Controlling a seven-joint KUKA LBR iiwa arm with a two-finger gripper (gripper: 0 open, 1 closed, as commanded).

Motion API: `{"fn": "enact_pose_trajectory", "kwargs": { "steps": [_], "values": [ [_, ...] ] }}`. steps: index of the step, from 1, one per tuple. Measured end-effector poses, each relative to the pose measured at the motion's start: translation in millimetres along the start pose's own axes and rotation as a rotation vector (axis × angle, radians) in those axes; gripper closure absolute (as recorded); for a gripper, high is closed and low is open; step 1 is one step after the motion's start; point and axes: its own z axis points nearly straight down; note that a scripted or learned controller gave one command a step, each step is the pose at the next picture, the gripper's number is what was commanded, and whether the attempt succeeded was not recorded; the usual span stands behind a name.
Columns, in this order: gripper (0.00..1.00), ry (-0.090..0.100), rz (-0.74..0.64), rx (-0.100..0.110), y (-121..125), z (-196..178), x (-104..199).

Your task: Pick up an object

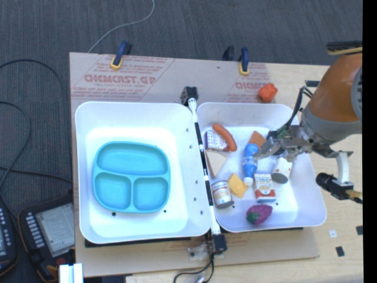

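The right bin [306,214] holds several small items. Among them are a red sausage [224,136], an orange wedge [257,139], a blue bottle [250,158], a yellow cheese block [237,186], a small can [222,193], a red and white carton [264,187], a white cup [281,170] and a purple and red fruit [258,214]. My gripper [280,148] hangs low over the bin's right middle, just right of the blue bottle and above the white cup. Nothing shows as held.
The left bin [88,217] holds a blue divided plate [132,175]. An orange object [267,92] lies on the board behind the right bin. Two clamps [121,53] [243,62] grip the board's far edge. The arm's orange band [339,93] looms at right.
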Motion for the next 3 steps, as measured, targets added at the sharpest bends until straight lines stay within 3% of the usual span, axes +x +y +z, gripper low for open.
{"fn": "enact_pose_trajectory", "kwargs": {
  "steps": [1,2,3],
  "values": [
    [0.00,-0.002,0.001,-0.007,11,96,22],
    [1.00,-0.002,0.002,-0.010,12,85,22],
    [1.00,0.000,0.000,-0.002,-33,-30,72]
  ]
}}
